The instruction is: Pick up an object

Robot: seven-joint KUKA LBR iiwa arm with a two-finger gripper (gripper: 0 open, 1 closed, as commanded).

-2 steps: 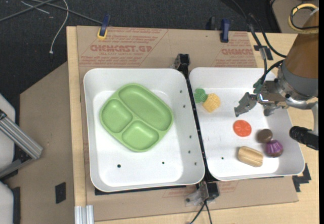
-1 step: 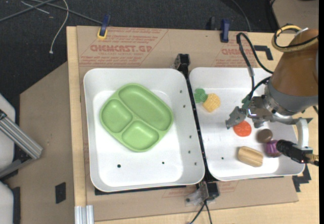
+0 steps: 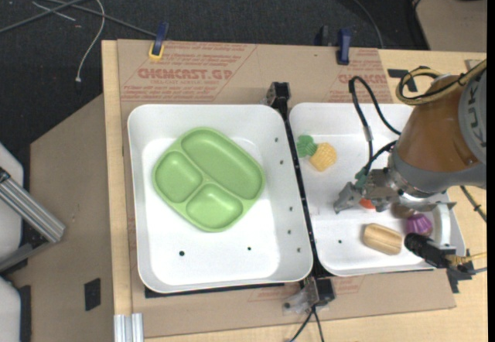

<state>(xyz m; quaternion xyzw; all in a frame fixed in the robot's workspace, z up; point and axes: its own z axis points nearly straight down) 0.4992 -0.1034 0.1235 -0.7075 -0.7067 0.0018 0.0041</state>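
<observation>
The right bin (image 3: 340,255) holds a yellow corn-like toy (image 3: 323,156) with a green piece (image 3: 306,145) beside it at the far left. A tan cylinder (image 3: 383,238) lies near the front, and a purple object (image 3: 419,222) sits just right of it, partly hidden by the arm. My gripper (image 3: 357,198) hangs low over the middle of the right bin. It is below the corn toy and up and to the left of the tan cylinder. Nothing shows in its grasp.
The left bin (image 3: 155,255) holds a green divided plate (image 3: 207,178). A black divider (image 3: 294,170) runs between the bins. The orange-banded arm (image 3: 437,139) covers the right bin's right side. Cables (image 3: 363,112) trail over its back edge.
</observation>
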